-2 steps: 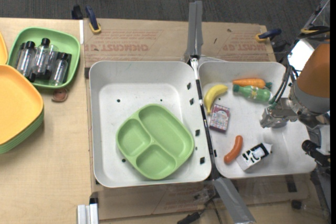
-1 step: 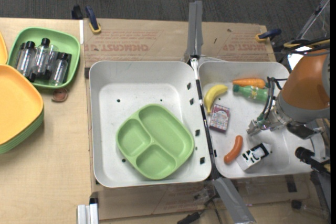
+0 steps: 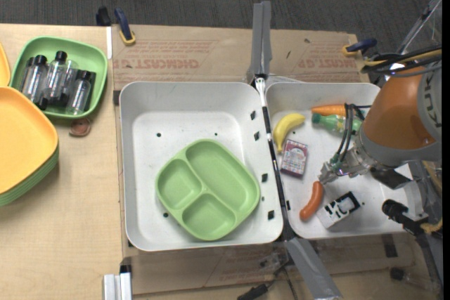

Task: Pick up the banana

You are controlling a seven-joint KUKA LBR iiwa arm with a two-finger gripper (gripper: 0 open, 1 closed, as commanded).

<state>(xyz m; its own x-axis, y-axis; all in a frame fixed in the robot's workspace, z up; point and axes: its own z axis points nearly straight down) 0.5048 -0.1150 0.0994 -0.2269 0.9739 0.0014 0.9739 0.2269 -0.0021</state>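
The banana [image 3: 287, 128] lies in the right bin [image 3: 365, 221] — near its left wall. The gripper [image 3: 336, 169] hangs apart from it; its jaw state cannot be told.

A divided plate [image 3: 207, 188] lies in the left bin [image 3: 140, 123]; the banana [image 3: 287, 128] lies in the right bin [image 3: 365, 225], beside a card box [image 3: 294, 157].

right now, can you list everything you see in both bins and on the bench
banana: 1, yellow, right bin, upper left
carrot: 1, orange, right bin, top
bottle: 1, green, under the carrot
card box: 1, pink, below the banana
sausage: 1, orange-red, right bin, bottom
black and white block: 1, right of the sausage
divided plate: 1, green, left bin
green tray: 1, bench left, holding dark-capped bottles
yellow plates: stack, far left
clamps: 2, blue and yellow, on the cardboard
arm: 1, grey and orange, from the right
hand: 1, over the right bin
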